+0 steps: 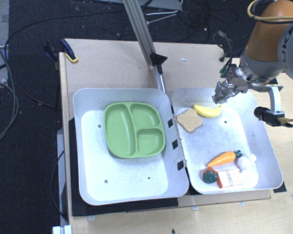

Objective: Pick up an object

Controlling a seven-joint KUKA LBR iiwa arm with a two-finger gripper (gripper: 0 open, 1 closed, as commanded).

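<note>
claw (219, 97) just above banana (207, 110) in right bin (263, 145), grip state unclear

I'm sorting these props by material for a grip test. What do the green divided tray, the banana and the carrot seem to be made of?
Green divided tray: likely moulded plastic, matte, one even colour with soft rounded ridges. Banana: probably toy plastic, smooth, flat uniform yellow. Carrot: probably toy plastic too, solid orange with a green tip; too small to be sure.

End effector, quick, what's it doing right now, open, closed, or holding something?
End effector: cannot be told; it hangs at the right bin's far side, just right of the banana, with nothing seen in its grip.
</note>
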